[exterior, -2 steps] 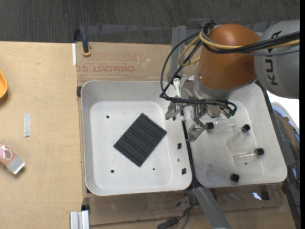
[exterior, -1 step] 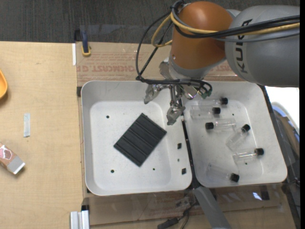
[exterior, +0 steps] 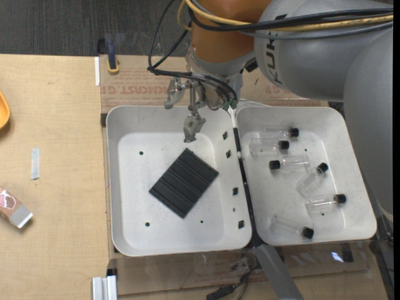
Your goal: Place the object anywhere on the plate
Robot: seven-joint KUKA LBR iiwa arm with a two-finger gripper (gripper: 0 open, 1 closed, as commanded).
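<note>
A black ribbed rectangular plate lies turned at an angle on the floor of the left bin. Several clear vials with black caps lie scattered in the right bin. My gripper hangs over the back of the left bin, just beyond the plate's far corner and above the bin floor. The orange band of the arm is directly behind it. I see no vial at the gripper's tip.
The divider between the bins runs just right of the plate. The arm's grey body covers the upper right. On the wooden bench to the left lie a small grey strip, a red and white block and an orange thing.
</note>
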